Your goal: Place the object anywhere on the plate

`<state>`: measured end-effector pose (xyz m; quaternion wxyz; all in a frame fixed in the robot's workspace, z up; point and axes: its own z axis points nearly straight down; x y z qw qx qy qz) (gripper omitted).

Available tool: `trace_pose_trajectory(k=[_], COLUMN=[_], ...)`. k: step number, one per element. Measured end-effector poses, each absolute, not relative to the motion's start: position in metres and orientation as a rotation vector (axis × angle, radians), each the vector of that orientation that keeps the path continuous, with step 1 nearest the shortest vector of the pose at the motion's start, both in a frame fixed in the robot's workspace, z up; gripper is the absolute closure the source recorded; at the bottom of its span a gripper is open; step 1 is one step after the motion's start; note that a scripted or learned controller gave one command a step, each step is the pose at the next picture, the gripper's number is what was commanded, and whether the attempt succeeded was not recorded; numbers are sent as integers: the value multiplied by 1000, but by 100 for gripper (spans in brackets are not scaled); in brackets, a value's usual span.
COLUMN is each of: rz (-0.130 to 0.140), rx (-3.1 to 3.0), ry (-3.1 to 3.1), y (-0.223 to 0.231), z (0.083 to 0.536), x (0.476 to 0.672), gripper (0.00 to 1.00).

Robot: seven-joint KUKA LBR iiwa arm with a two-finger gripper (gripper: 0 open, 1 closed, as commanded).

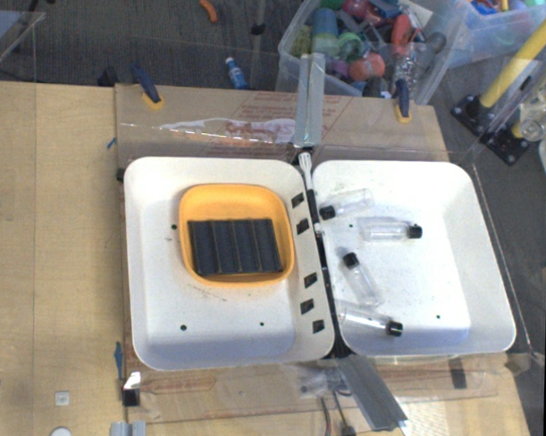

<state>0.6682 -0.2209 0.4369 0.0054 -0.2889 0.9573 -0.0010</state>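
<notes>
An orange, square-ish plate (239, 197) sits in the left white bin (154, 298), toward its back. A black ridged slab (234, 247) lies flat on the plate and covers most of its front half. In the right white bin (449, 290) lie several clear plastic vials with black caps. One vial (347, 204) is near the back left, another (387, 231) lies beside it, a third (361, 276) is in the middle, and a further one (369, 322) is near the front.
A ridge with black tabs (308, 250) divides the two bins. Behind the bins are a taped cardboard sheet (223, 121) and a clear box of colourful toys (369, 37). A yellow-handled tool (520, 60) stands at the back right. Bare wooden bench (48, 249) lies to the left.
</notes>
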Motion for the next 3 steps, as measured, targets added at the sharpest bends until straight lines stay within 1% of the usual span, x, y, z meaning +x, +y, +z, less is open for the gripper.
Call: trace_pose_trajectory(k=[1, 2, 3], rz=[-4, -7, -5], rx=[-1161, -1554, -1945], ry=[2907, 2720, 2457], y=[-221, -219, -220], z=[437, 437, 437], x=[668, 669, 668], gripper=[100, 100, 100])
